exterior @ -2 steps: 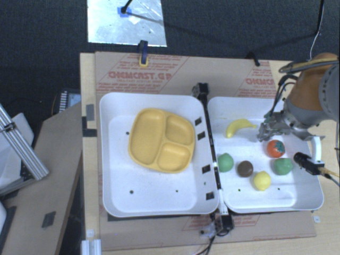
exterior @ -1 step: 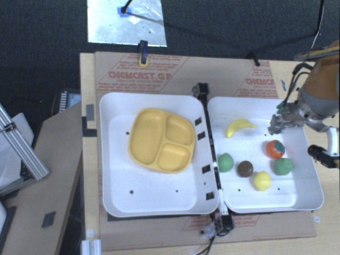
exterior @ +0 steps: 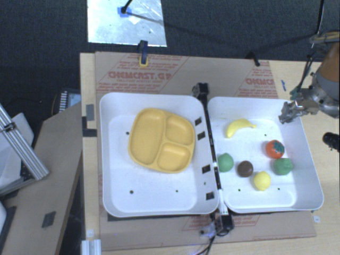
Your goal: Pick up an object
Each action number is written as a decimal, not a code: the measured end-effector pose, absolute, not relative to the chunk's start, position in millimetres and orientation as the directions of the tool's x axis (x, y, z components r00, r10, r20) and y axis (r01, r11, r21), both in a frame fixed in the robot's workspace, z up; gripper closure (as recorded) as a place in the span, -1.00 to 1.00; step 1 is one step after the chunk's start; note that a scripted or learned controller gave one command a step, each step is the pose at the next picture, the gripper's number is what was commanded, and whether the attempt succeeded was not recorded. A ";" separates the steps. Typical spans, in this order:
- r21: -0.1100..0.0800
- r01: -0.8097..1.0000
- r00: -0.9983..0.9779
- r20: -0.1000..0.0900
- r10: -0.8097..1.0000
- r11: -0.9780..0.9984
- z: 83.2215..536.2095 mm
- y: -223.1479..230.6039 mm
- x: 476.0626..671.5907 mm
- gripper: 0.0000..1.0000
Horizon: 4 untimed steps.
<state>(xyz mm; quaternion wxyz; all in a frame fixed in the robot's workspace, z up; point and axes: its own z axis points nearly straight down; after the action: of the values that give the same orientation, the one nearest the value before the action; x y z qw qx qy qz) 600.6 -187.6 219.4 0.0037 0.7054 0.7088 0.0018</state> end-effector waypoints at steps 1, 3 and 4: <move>0.003 1.000 -0.006 -0.001 1.000 0.006 233.6 -187.7 601.5 1.00; 0.002 1.000 -0.010 0.001 1.000 0.010 218.8 -83.3 623.4 1.00; 0.001 1.000 -0.010 0.002 1.000 0.010 212.9 -25.5 621.4 1.00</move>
<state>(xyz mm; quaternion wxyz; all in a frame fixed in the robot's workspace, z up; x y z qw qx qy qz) 621.4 -25.5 212.9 -0.0003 0.7035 0.7107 0.0011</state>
